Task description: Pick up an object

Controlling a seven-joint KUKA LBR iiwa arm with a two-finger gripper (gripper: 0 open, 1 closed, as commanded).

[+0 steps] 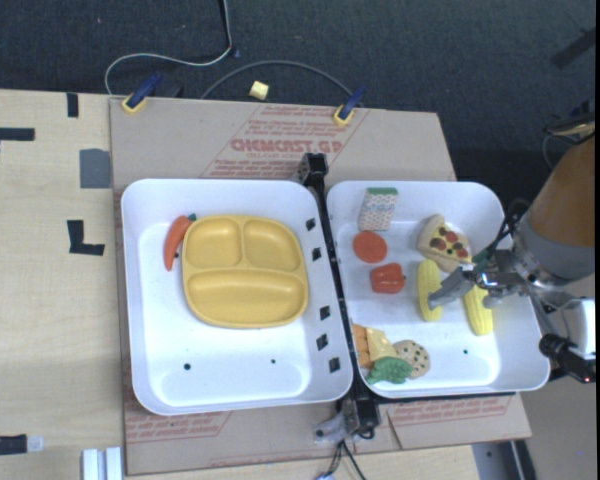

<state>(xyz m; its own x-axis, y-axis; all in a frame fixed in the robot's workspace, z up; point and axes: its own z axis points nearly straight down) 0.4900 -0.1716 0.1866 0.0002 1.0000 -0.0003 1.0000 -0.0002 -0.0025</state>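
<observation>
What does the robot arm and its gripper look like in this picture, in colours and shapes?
The arm shows as a thick, rounded body with a broad orange-brown band above a light grey wrist part. At its end sits a gripper of dark grey metal with thin fingers, small beside the arm. A few small coloured spots, green and red, sit near the wrist. A dark black fitting shows lower down beside it.

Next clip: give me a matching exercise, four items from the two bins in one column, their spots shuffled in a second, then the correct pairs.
Items:
1. yellow divided plate
2. carrot
3. pizza slice
4. cookie

Spots:
A. right bin, near the front edge
B. left bin, against the plate's left rim
C. middle of the left bin
D. right bin, upper right, above the gripper

Pairs: 1-C, 2-B, 3-D, 4-A
</observation>
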